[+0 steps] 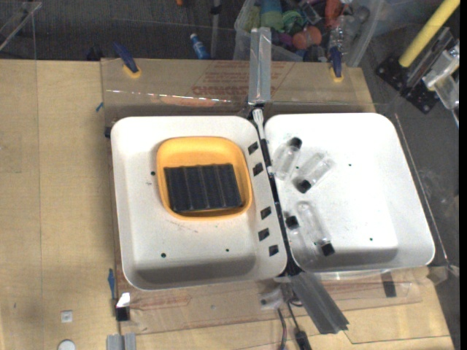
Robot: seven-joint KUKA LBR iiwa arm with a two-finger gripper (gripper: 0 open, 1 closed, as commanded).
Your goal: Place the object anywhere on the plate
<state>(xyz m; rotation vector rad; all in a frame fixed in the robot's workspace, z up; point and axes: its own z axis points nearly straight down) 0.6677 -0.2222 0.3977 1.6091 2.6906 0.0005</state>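
A dark, ribbed, rectangular slab (203, 187) lay flat on the shallow orange plastic plate (201, 146), inside its rim and covering most of its floor, with its long edges roughly square to the plate's sides. The plate sat in the left white bin (139, 195), towards that bin's back half. Just right of the plate ran the raised seam (261, 188) where the two bins met, marked with a row of small black tabs. Beyond that seam, further right of the plate, the right white bin (379, 181) held several clear plastic vials with black caps (314, 170), lying on their sides close to the seam. Well behind the plate stood a clear tub of coloured toys (306, 6). Whether the gripper was released or clenched could not be told
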